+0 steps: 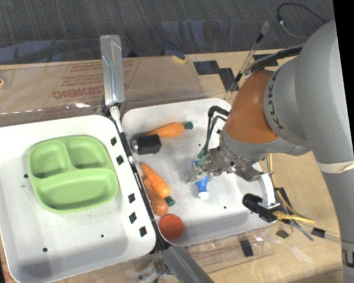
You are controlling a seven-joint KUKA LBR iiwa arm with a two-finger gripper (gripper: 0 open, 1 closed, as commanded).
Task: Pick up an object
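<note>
My gripper (199, 169) hangs low over the middle of the right bin (218, 107), on the grey arm with the orange band that reaches in from the right. Directly under it lies a small blue and white object (202, 187), its upper end hidden by the gripper. Whether the gripper touches it I cannot tell. A carrot (168, 131) lies at the back of this bin beside a black cylinder (146, 144). Two more carrots (156, 182) lie along the left wall, and an orange ball (171, 225) sits in the front left corner.
The left bin (17, 258) holds a green divided plate (72, 172) in its back half. A ridge with black clips (128, 177) separates the two bins. The arm's body covers the right bin's right side.
</note>
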